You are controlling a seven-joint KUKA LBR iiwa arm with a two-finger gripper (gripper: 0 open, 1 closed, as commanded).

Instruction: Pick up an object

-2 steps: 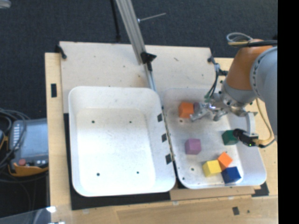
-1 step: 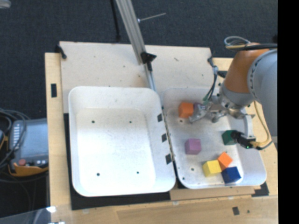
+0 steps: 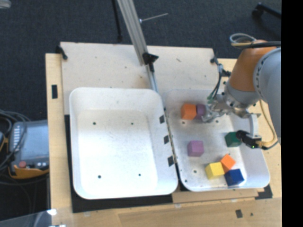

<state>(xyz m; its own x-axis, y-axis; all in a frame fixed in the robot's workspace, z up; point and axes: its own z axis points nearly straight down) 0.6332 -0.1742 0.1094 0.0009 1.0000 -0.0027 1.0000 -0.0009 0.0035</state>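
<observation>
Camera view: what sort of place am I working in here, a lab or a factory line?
Probably a robotics lab test bench. Two shallow white bins sit on a plywood bench, toy-like coloured blocks lie in the right one, and an aluminium camera mast rises behind. The gripper is down among the blocks.

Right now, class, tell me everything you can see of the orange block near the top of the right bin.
The orange block is a small cube of plain, matte look, sitting flat on the floor of the right bin, in its upper part. A smaller purple block sits right against its right side, and the arm's tool is just beyond that.
</observation>
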